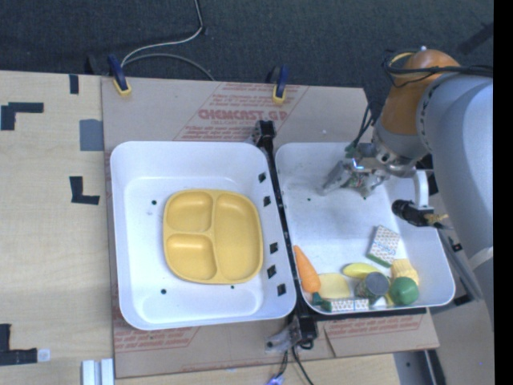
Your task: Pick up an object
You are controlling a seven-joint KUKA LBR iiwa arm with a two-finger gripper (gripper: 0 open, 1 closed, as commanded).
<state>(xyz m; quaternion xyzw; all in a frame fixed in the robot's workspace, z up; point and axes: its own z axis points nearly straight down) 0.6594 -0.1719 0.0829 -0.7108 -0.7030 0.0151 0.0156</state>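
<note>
Camera view: grey arm with orange band (413, 87) reaches in from the right, two-finger gripper (343, 177) low over the bare upper floor of the right shallow white bin (337, 223). Fingers spread apart, nothing between them. Pickable items sit well apart from it, clustered in that bin's near corner: orange toy carrot (305, 269), yellow toy banana (365, 270), yellow toy corn cob (404, 271), green round toy (405, 291), small patterned card box (384, 245). Left shallow white bin (136, 215) holds a yellow three-compartment plastic plate (213, 236), flat, roughly centred.
</note>
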